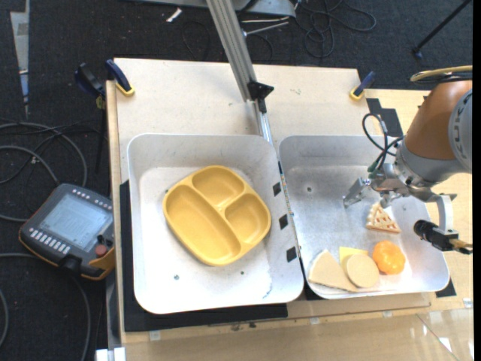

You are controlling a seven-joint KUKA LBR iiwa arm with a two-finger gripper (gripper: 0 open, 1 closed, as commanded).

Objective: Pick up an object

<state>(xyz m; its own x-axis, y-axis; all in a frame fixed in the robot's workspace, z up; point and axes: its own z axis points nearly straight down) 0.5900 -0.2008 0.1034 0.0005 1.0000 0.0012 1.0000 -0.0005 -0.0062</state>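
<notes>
My gripper [373, 195] hangs low over the right bin [316, 164], near its middle right, on the grey arm with the orange band [440, 122]. Its fingers stand open and apart with nothing between them; one silver finger [352, 197] points left. Just below the gripper lies a small triangular cheese-like wedge [382, 220], apart from the fingers. An orange fruit [388, 257] sits in front of the wedge. At the bin's front edge lie a tan round piece [362, 271], a pale wedge [325, 270] and a yellow piece [347, 253], overlapping one another.
The left bin [150, 277] holds a yellow divided plate [217, 213]. A slanted metal pole [234, 43] crosses the bench's back down to the seam between the bins. A teach pendant [69, 229] lies on the floor at left.
</notes>
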